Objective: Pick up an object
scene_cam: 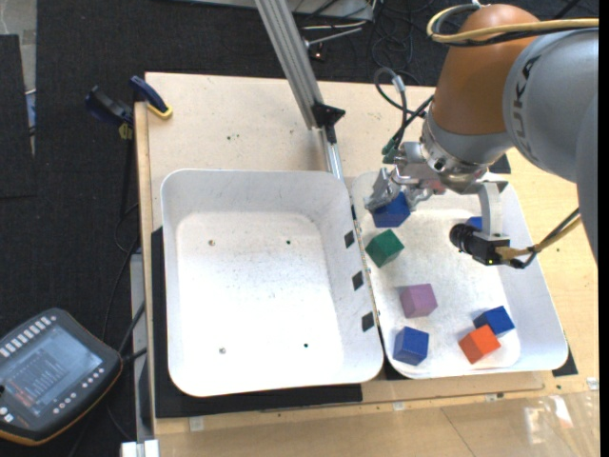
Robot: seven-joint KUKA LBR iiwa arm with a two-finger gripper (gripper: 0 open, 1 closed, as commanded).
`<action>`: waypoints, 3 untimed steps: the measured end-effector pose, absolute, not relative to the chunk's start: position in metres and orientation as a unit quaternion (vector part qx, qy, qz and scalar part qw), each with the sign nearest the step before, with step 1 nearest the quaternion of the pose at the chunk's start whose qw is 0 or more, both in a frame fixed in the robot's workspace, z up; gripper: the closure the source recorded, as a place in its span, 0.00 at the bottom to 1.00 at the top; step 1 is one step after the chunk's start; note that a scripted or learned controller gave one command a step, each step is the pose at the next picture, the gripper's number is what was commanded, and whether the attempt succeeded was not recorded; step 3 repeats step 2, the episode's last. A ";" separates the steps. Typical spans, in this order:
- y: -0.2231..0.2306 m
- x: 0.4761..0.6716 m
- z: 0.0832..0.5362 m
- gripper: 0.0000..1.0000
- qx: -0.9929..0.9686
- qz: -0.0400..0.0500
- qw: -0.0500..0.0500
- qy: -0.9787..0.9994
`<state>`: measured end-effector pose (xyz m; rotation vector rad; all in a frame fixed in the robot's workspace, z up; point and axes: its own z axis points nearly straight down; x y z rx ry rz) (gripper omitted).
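Single fixed camera, mounted above the bench (238, 112), looking down at a slant. Both white bins sit in frame side by side: left bin (190, 198) centre-left, right bin (533, 284) centre-right. Near edge of the bench runs along the bottom of the frame, far edge near the top, with dark floor and cables beyond. The arm (533, 74) enters from the upper right and looms large, being closer to the lens than the bins. A pendant (48, 374) lies off the bench at near left. Moderate distance; whole bench visible.
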<state>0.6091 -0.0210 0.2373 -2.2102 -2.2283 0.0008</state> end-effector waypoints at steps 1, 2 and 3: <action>0.018 0.576 0.231 1.00 -0.705 0.001 0.002 -0.710; 0.062 0.542 0.229 1.00 -0.704 0.001 0.002 -0.710; 0.062 0.542 0.229 1.00 -0.704 0.001 0.002 -0.710</action>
